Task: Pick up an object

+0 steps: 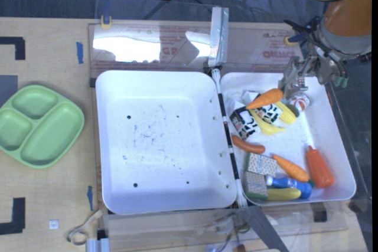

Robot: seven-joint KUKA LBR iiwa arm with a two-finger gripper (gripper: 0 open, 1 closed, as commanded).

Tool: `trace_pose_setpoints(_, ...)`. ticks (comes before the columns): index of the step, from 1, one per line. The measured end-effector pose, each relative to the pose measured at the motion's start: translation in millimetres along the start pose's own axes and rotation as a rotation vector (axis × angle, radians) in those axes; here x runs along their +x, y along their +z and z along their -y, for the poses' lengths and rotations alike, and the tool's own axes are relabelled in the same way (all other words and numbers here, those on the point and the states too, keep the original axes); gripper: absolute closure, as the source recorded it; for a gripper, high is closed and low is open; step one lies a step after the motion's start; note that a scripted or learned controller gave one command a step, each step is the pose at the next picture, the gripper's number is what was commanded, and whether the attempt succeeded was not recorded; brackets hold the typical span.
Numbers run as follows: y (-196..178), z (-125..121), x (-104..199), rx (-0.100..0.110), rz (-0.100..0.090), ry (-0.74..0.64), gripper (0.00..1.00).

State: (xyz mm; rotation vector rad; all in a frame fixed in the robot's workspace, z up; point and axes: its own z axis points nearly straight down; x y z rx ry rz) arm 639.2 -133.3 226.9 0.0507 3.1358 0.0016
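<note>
Gripper (297,87): hanging low over the far right corner of the right bin (345,177), tip just above the bin floor there. Spread or closed, cannot tell; too blurred against the clutter. Nothing seen clamped in it.

Directly beneath and beside the tip, in that same far corner of the right bin: a small red-and-white piece (300,104) and the thick end of a carrot (266,97), which lies aslant across a yellow toy (277,115). Toward the bin's left wall, a black-and-white packet (244,122) and a red sausage (248,145). Along the bin's near side, a second carrot (291,167), an orange bottle (320,167), a blue-and-yellow marker (288,191) and a checkered pad (258,176).

To do the step well, judging from this: pick one target before descending. The upper carrot looks the likeliest, being on top of the pile and nearest. Straddle it across its narrow width, not its length, and go low enough to catch the body. Beware the bin's far wall and the small piece close by, either of which may jam the closing.

Further up: wrist roughly vertical, cables and fittings bunched above, the orange band (348,15) beyond the right bin's far right corner, arm reaching in from outside that corner.
</note>
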Motion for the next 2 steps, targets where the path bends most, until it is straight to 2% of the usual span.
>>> trace_pose_setpoints(1, -99, -42, -16, 0.000, 0.004, -0.207, 1.00)
trace_pose_setpoints(2, -41, -38, -28, -0.001, 0.001, -0.494, 1.00)
